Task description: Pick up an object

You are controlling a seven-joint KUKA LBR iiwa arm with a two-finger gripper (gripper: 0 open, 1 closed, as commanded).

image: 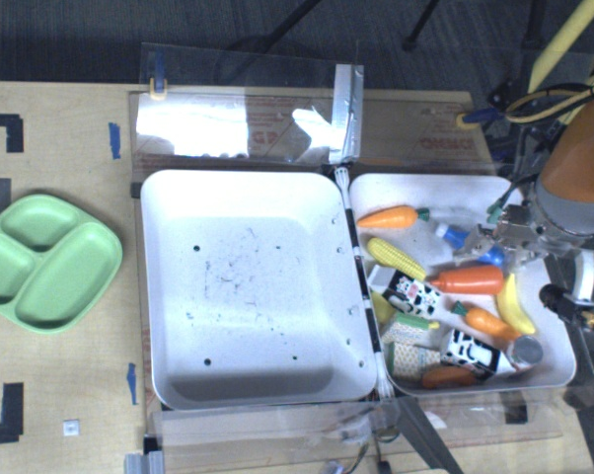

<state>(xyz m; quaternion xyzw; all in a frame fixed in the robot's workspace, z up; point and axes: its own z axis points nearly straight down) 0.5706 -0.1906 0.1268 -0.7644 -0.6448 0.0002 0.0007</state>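
Gripper (502, 227) was seen low over the right bin (558, 368) — finger state couldn't be told. Nearest pick, the red-orange sausage-like toy (467, 280), was lying just below-left of it, long axis roughly left-right — crowded by banana (515, 306)

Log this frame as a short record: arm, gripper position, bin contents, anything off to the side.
arm: grey with orange band, entering from the right
gripper: above the right bin, over the toys; no object seen between its fingers
right bin: holds carrot, corn cob, banana, two black-and-white cow-print toys, orange sausage-like toy
left bin: white floor with faint scuff marks
side: green divided plate on the bench, left of both bins
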